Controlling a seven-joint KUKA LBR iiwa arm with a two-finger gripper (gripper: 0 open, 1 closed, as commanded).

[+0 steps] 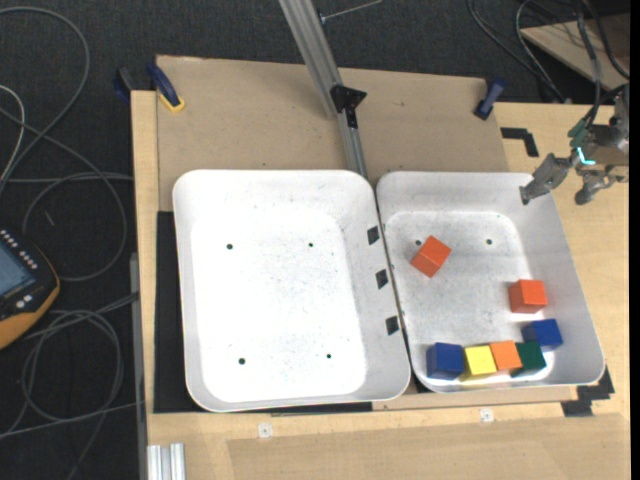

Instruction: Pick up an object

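Orange cube [431, 255] sits alone near the middle of the right bin [560, 258], tilted a bit on the white floor, well apart from the other blocks, so it looks like the easiest target for the pick. Second orange block [527, 294] lies toward the right wall, and a row hugs the near wall: blue block [445, 358], yellow block [480, 359], a small orange one, green block [531, 356], with another blue block [543, 332] just behind the green. Gripper [562, 181] hangs at the far right corner of the right bin, above the rim, fingers spread wide apart, nothing between them. To do this well, I judge: travel left and nearer over the lone cube, rotate the wrist so the fingers line up with its flat faces rather than its corners, descend straight, close only when the fingers straddle it. The row by the near wall looks harder, blocks touching each other and the wall leaving little finger room. Left bin [200, 268] is white with speckles and a few dark dots. Both bins rest on a wooden bench [250, 118] with blue clamps at the far corners; a metal post [315, 43] rises between the bins. Dark carpet with loose cables surrounds the bench, and a handheld pendant [20, 278] lies at the left edge.
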